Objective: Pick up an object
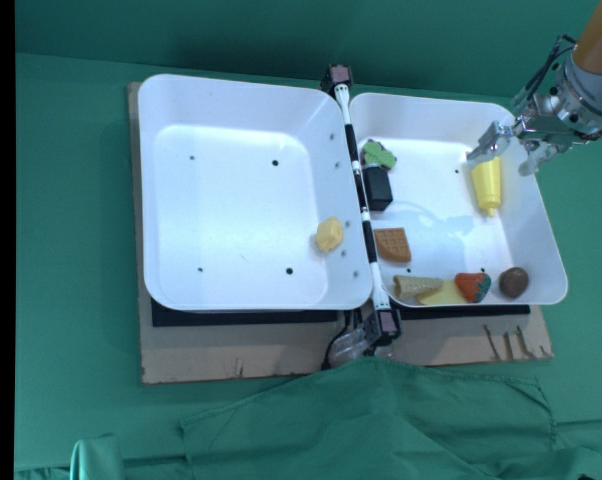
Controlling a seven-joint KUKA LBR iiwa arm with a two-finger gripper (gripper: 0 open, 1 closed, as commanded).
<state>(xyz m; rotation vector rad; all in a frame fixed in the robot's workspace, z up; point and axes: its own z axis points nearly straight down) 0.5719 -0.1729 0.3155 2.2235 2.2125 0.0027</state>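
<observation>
While the two white bins (251, 108) sat on cardboard (181, 353) over green cloth (71, 218), the claw (510, 153) hung spread open and empty above the right bin's far corner. A yellow bottle (488, 185) lay just beside and below it, near the right wall. Most of that bin's middle floor was bare, toys lining the edges.

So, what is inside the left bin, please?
The left bin holds one small pale yellow object, lying near its right wall. The rest of the floor shows a few small dark dots. Anything beneath the yellow object is covered by it.
</observation>
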